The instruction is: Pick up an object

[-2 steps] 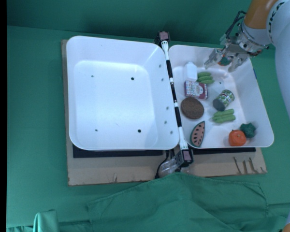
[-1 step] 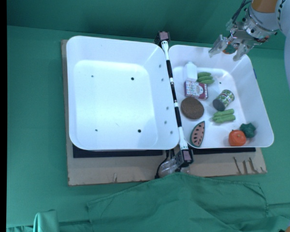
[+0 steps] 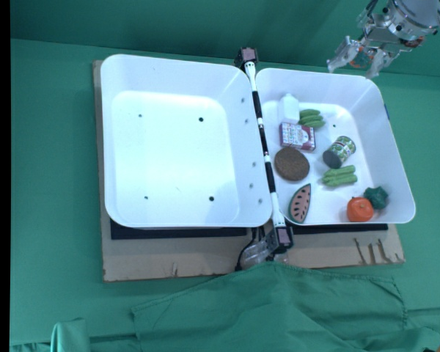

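My gripper [image 3: 358,59] hangs above the far rim of the right bin [image 3: 396,160], fingers spread open with nothing between them. Down in that bin lie a white bottle [image 3: 289,107], a green pod [image 3: 311,117], a red packet [image 3: 297,136], a green-labelled can [image 3: 339,151], a brown round cookie [image 3: 292,163], a second green pod [image 3: 339,175], a watermelon slice [image 3: 301,202], an orange [image 3: 359,209] and a dark green pepper [image 3: 377,196]. All of them rest on the bin floor, well below and in front of the gripper.
The left bin [image 3: 117,79] sits beside the right one, divided from it by a black-and-white bar [image 3: 261,141]. Both stand on a cardboard sheet [image 3: 169,266]. Green cloth [image 3: 279,310] bunches at the front edge.
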You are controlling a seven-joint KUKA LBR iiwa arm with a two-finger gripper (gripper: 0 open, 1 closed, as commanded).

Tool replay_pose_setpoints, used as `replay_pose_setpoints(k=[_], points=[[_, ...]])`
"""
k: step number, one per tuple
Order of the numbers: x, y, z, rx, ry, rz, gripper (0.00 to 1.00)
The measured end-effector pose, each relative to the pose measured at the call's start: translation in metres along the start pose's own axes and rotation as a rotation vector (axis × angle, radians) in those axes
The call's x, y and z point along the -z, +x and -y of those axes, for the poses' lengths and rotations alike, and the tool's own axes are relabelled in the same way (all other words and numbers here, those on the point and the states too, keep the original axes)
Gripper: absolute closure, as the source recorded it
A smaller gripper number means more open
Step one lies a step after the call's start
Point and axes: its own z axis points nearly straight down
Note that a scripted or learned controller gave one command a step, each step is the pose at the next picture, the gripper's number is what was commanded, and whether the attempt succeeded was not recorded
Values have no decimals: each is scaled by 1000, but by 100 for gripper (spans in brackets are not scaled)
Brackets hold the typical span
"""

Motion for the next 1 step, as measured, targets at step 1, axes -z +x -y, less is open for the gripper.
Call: replay_pose_setpoints(k=[1], points=[[66, 5, -6, 0, -2, 0, 100]])
